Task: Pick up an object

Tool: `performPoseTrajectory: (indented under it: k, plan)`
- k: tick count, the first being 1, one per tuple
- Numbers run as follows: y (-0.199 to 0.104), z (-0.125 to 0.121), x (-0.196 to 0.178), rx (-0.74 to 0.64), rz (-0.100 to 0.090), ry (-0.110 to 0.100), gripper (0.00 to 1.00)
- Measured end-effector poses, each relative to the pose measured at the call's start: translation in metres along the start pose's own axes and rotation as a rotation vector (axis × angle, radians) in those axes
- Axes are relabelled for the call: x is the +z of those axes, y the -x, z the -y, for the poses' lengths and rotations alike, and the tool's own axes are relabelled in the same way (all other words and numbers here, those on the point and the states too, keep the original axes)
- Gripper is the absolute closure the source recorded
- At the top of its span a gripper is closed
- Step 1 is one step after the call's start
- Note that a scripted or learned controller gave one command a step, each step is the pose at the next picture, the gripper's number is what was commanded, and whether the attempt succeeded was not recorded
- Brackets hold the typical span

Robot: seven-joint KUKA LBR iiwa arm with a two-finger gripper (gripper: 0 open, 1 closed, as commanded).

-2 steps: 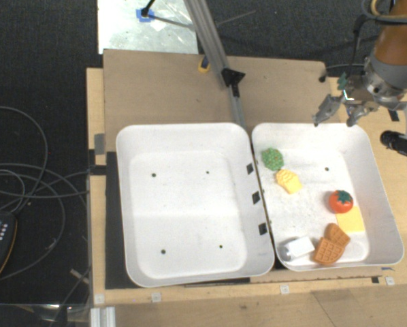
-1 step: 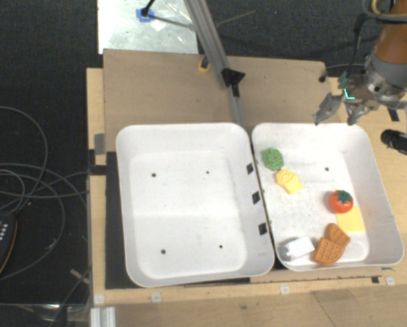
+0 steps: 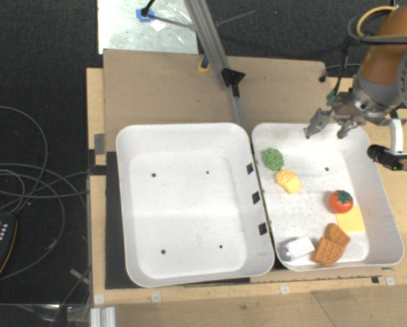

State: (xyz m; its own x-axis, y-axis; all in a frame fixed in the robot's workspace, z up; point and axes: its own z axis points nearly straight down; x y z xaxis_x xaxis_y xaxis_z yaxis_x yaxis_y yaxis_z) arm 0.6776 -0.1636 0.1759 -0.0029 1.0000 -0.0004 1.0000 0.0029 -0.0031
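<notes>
**Toy food in the right bin, gripper parked up top**

All the pickable stuff sat in the right bin (image 3: 377,182). Near its upper left there was a bumpy green piece (image 3: 272,159), kind of like a little broccoli head, and just below it a knobbly yellow piece (image 3: 288,181) that looked like plastic corn. Further right was a round, glossy red tomato (image 3: 340,201) with a green top, touching a flat pale-yellow square (image 3: 351,221) like a cheese slice. Down in the lower part lay a grid-textured brown waffle (image 3: 330,245) and right beside it a small white block (image 3: 298,248).

The gripper (image 3: 332,127) hung over the bin's top edge, well apart from all the food, with its two dark fingers spread and nothing between them. The grey arm (image 3: 394,53) with its orange band came in from the right.

The left bin (image 3: 122,182) was smooth white plastic with rounded corners, joined to the right one by dark clips. Both rested on a brown cardboard-like bench top (image 3: 163,87).
</notes>
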Motion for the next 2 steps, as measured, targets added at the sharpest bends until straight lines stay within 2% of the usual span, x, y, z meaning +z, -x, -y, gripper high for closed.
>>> performPoseTrajectory:
  k: [1,2]
  plan:
    - [0.004,0.008,0.057,0.002,0.000,-0.001,0.00]
    - [0.004,0.008,0.086,-0.001,0.000,0.002,0.00]
